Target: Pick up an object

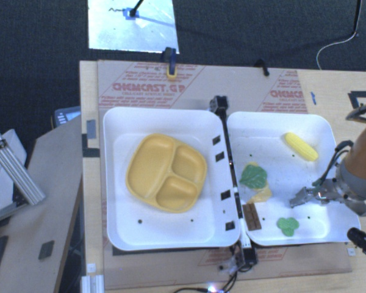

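The right bin (274,124) holds a yellow corn cob (301,146) at its far right. A green leafy piece (253,176) lies near its left wall, over a pale yellow piece (262,194). A brown block (251,216) and a small green piece (287,226) lie near the front. My gripper (304,196) reaches in from the right, low over the bin floor. It is above the small green piece in the view and below the corn, touching neither.
The left bin (119,139) contains a yellow divided plate (166,172). A black divider (229,176) runs between the bins. Cardboard (146,84) lies under both bins. A cable (335,44) trails at the back right.
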Robot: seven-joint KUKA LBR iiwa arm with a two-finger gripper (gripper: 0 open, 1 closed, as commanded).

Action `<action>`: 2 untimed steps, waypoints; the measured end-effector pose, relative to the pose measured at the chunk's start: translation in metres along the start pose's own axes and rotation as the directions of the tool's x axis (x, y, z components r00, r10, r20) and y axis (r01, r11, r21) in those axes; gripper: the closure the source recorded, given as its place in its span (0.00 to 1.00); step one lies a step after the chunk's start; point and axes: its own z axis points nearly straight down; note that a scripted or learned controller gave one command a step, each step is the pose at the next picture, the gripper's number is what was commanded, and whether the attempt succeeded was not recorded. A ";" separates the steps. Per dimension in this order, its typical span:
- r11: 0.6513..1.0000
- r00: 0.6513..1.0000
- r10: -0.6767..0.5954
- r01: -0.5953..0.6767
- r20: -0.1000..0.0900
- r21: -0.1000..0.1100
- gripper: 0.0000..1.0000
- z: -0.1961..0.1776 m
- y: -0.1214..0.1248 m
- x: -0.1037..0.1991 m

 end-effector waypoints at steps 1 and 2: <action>1.000 1.000 -0.008 0.008 0.001 -0.009 1.00 -0.013 0.005 0.003; 1.000 1.000 -0.006 0.006 0.001 -0.008 1.00 -0.038 0.001 0.003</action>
